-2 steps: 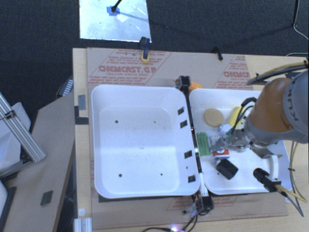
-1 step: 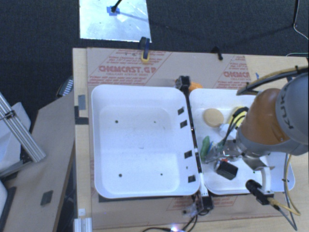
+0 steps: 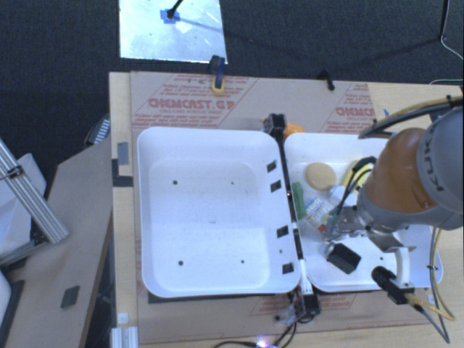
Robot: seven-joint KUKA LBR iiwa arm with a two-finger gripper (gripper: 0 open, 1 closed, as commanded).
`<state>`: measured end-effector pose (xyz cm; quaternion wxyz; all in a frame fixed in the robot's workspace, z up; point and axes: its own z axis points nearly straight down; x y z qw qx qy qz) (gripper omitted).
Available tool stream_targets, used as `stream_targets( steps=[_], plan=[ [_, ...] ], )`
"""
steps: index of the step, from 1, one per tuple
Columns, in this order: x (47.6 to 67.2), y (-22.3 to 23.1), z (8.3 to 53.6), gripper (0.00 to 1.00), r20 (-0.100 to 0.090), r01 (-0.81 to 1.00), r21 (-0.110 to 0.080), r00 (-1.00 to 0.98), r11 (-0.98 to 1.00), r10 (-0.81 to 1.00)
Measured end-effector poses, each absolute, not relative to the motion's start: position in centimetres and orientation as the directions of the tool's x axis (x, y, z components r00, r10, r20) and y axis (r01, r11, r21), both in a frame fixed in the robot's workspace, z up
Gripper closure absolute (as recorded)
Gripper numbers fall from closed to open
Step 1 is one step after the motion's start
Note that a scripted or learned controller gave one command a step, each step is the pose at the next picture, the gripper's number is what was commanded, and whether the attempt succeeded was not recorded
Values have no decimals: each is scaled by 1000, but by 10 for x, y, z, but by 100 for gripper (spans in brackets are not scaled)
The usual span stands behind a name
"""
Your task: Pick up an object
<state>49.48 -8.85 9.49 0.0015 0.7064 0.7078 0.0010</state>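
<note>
The right white bin [image 3: 326, 140] holds several things: a round tan disc [image 3: 320, 175], a thin green piece [image 3: 296, 194] along its left wall, a clear crinkled packet [image 3: 316, 209] and a small black block [image 3: 343, 257] near the front. The arm's orange band and grey wrist cover the bin's right half. My gripper [image 3: 335, 225] points down and to the left, its tip low at the packet's right edge and just above the black block. The wrist hides how it meets the packet.
The left white bin [image 3: 210, 216] lies beside the right one, with black clips along the shared wall [image 3: 284, 209]. A small orange thing [image 3: 293, 130] sits behind the bins' back rim. A yellow and blue clamp [image 3: 217, 69] stands at the board's far edge.
</note>
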Motion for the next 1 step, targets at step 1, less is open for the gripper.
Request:
stream_targets(
  steps=[1],
  plan=[
    [541, -82, 287, 100, -3, 1000, 20, -7, 7, 1000]
  ],
)
